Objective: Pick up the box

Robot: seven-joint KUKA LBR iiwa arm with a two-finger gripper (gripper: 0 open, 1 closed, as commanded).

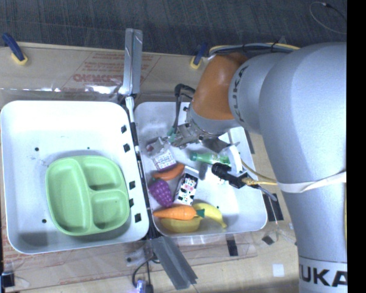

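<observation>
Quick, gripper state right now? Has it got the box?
Gripper: low over the right bin, by the box but not on it; open or shut cannot be told.

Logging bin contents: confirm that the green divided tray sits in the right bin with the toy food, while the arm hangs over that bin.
Wrong bin. The camera view shows the green divided tray alone in the left bin. The toy food, such as the carrot and banana, lies in the right bin, where the arm hangs.
</observation>
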